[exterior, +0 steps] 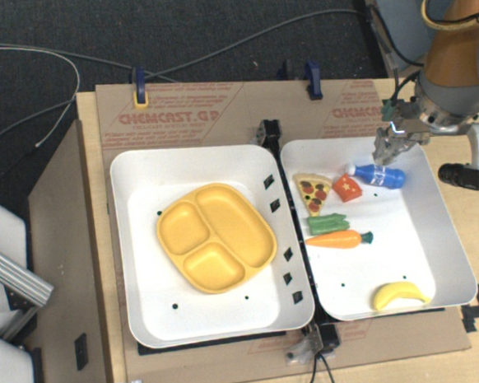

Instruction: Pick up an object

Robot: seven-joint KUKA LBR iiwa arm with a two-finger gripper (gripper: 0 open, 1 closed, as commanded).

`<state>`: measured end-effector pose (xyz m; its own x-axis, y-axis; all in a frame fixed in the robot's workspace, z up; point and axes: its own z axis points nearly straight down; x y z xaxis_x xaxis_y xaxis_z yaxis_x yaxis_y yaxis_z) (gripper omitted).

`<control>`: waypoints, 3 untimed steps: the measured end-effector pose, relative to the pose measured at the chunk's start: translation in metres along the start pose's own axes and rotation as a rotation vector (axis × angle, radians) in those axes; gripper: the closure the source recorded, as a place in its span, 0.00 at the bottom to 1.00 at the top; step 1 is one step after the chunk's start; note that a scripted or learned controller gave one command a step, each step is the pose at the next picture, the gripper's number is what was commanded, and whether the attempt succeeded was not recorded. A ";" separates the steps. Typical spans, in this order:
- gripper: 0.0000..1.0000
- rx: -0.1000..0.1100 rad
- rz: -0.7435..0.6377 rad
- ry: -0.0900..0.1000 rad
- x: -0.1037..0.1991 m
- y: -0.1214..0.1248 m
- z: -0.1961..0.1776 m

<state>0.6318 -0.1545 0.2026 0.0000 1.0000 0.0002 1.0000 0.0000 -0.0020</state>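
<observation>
The right bin point(441, 237) holds a pizza slice point(313, 191), a red block point(347, 188), a blue bottle point(380, 175), a green bean pod point(328, 222), an orange carrot point(336, 239) and a yellow banana point(400, 295). My gripper point(390, 151) hangs at the bin's far right side, just above the blue bottle's right end. Nothing shows between its fingers, and they look close together.
The left bin point(138, 261) carries a yellow divided plate point(216, 236). A black divider with clips point(285, 224) runs between the two bins. Clamps point(140, 87) hold the cardboard base at the back edge.
</observation>
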 end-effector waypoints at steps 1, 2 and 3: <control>1.00 0.002 -0.005 0.002 0.049 -0.015 0.002; 1.00 0.000 -0.008 0.004 0.112 -0.019 -0.008; 1.00 -0.003 -0.006 0.002 0.171 -0.021 -0.019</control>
<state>0.6104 0.0167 0.2221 -0.0060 1.0000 0.0021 1.0000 0.0060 0.0012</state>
